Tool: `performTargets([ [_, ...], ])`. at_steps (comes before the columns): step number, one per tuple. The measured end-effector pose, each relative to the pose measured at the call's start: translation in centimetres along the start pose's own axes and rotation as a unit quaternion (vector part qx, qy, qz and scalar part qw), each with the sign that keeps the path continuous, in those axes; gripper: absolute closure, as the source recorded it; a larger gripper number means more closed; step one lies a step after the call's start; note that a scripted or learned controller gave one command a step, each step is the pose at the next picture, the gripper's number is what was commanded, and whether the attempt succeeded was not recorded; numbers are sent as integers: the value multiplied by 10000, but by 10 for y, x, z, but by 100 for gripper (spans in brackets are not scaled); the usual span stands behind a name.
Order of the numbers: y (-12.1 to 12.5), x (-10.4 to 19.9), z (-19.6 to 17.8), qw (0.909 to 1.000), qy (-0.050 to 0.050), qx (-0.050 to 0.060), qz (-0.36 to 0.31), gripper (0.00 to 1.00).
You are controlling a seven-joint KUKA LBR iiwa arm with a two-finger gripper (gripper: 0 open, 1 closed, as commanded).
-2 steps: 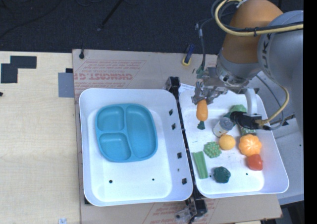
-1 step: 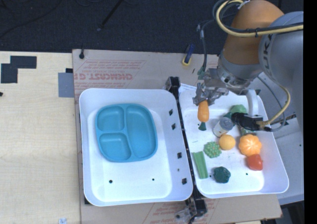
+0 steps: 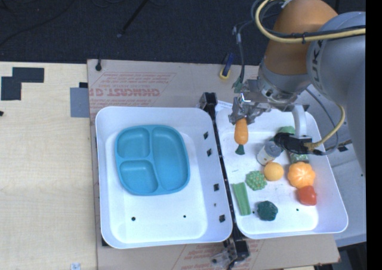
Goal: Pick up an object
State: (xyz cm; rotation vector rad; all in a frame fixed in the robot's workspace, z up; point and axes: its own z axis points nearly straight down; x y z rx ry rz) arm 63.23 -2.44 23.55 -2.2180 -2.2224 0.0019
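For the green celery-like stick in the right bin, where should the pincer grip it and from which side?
Probably at mid-length, coming straight down. The green stick lies flat and runs roughly toward and away from the camera, so closing across its narrow width suits it. Its left edge sits near the bin wall, and the light green broccoli-like piece crowds its far end, so the middle offers the most room.

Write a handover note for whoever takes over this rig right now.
Pincer: above the right bin, shut on the carrot, which hangs upright from it, green tip near the bin floor.
In the right bin: yellow ball, orange fruit, tomato, two broccoli pieces, green stick.
Left bin: blue divided plate.
Done: grasp looks made.
Left: lift clear and confirm the hold.
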Motion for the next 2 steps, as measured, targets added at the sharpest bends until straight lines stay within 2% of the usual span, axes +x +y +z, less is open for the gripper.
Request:
performTargets([
  [1, -6, -2, -1, 10000, 1, 11, 13, 100],
  [2, -9, -4, 18, 10000, -5, 15, 14, 100],
])
